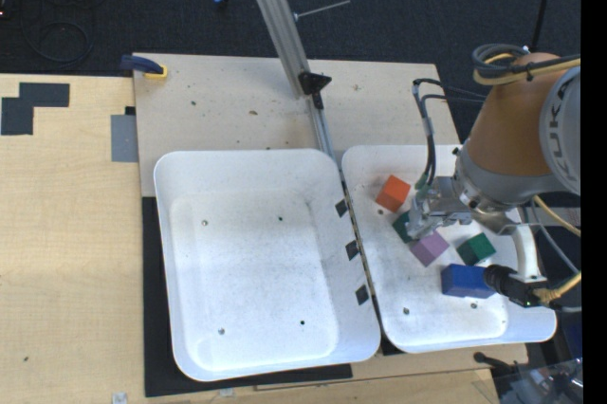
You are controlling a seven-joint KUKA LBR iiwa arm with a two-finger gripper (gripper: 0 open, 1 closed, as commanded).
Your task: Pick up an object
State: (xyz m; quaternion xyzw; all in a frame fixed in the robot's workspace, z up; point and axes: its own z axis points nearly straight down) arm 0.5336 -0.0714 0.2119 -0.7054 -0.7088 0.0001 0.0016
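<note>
1. Four small matte blocks lie in the right bin (531, 321): orange block (392, 193), purple block (430, 247), green block (477, 248), blue block (467, 281).
2. Gripper (414, 224) sits at the purple block's ten o'clock; whether its jaws are apart or closed cannot be told.

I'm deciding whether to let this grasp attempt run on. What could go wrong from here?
The hand is down among blocks packed close together: the orange block, purple block and green block. It might shove neighbours aside or pinch two at once. The blue block sits near the right bin's rim and could get pushed against it.
</note>
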